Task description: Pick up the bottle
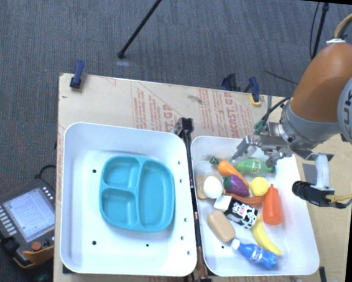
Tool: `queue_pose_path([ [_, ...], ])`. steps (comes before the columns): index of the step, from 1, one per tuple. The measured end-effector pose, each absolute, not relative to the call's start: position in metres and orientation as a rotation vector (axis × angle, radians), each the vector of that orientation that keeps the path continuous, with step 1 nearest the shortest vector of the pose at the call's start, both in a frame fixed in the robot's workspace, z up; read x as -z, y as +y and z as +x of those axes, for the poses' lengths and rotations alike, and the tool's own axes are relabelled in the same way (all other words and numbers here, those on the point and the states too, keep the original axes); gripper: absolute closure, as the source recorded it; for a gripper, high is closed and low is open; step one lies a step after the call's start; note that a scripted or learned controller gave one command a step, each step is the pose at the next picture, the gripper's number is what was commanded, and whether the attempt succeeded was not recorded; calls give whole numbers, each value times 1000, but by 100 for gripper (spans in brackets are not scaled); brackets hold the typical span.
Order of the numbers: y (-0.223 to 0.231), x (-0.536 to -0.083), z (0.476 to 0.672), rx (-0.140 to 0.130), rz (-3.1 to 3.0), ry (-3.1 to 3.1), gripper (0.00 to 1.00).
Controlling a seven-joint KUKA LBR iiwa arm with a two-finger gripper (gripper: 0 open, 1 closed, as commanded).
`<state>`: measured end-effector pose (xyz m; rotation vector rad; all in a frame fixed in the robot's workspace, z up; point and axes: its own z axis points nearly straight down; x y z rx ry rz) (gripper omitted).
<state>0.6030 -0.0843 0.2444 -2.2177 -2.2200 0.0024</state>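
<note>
Bottle, orange plastic squeeze type, lies at 3 o'clock in your right white bin, not lifted. Gripper hovers at 12 o'clock, fingers spread, holding nothing. Grasp remains.

Illumination is even and moderately bright, from overhead. The two white bins show mild glare on their rims. Shadows are soft and short beneath the items. Focus is slightly soft throughout; the dark carpet appears grainy.
</note>
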Motion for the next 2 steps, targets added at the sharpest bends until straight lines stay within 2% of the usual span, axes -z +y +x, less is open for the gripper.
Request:
queue_pose_path([
  [1,-84,-254,603,-3,-2215,-2220,100],
  [2,-34,-322,539,-2,-2385,-2042,100],
])
